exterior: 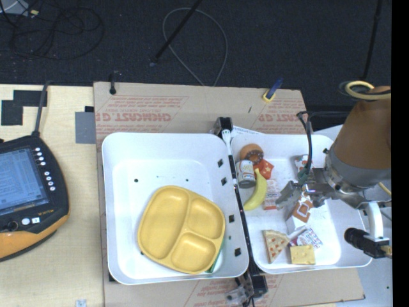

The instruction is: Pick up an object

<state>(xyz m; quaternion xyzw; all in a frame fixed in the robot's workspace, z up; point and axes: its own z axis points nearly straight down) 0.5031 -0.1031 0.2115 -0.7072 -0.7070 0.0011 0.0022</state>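
The right bin (348,261) holds several small items. A banana (255,194) lies by its left wall, with a small can (246,171) and a round brown toy (252,152) behind it and a red packet (265,168) beside them. A pizza slice (275,244), a yellow square cracker (302,254) and a white-and-red wrapper (309,236) lie at the front. My gripper (299,197) hangs low over the middle of this bin, right above a small red-and-white packet (302,211). I cannot see whether it touches the packet.
The left bin (121,171) holds a yellow divided plate (181,229). The arm's grey body (364,146) covers the right bin's far right part. A control pendant (25,190) lies off the bench at the left. Cables run across the dark floor behind.
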